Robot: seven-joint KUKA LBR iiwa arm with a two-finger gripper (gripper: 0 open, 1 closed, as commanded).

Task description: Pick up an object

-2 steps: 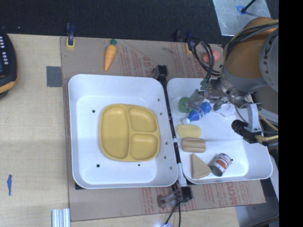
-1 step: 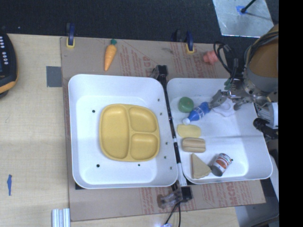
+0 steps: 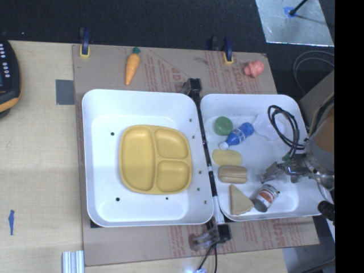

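Note:
The right white bin (image 3: pixel 284 104) holds a green round piece (image 3: pixel 223 125), a small blue bottle (image 3: pixel 239 135) lying on its side, a pale yellow block (image 3: pixel 226 157), a tan bread-shaped piece (image 3: pixel 232 174), a tan wedge (image 3: pixel 239 201) and a small can (image 3: pixel 266 197) lying on its side. My gripper (image 3: pixel 275 173) reaches in from the right edge, low over the bin's right half. It hangs just above and to the right of the can, with nothing visibly held. A black cable (image 3: pixel 283 124) loops above it.
The left white bin (image 3: pixel 96 152) holds a yellow divided plate (image 3: pixel 155 158). On the brown board behind the bins lie a toy carrot (image 3: pixel 132 66) and a pink piece (image 3: pixel 254 68). A dark handset (image 3: pixel 7 75) sits at the far left.

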